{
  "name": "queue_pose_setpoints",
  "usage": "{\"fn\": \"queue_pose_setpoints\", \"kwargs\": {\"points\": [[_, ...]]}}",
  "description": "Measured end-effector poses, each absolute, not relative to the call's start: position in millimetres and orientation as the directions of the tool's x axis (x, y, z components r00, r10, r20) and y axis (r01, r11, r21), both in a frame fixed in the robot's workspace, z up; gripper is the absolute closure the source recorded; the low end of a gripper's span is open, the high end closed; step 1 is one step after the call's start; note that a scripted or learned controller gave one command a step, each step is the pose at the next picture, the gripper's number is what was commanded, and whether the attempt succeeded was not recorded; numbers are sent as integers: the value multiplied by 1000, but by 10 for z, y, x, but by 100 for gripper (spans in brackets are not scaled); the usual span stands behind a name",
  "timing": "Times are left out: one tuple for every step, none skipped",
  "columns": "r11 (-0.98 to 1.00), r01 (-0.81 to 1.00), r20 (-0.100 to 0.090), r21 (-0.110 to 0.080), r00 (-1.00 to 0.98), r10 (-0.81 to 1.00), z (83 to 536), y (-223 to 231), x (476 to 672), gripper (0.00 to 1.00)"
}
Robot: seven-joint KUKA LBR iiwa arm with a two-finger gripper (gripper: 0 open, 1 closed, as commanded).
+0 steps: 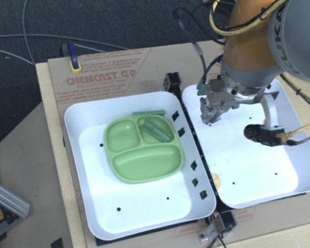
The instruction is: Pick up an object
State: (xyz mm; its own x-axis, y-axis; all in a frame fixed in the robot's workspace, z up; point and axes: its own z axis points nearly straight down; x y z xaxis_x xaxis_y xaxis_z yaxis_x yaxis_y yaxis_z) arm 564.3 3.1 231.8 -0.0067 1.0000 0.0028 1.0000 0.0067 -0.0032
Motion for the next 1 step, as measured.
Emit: {"fn": "queue_pose_setpoints", "kwargs": {"points": [[7, 1000, 3, 0, -7, 1000, 2358, 617, 5595, 100]]}}
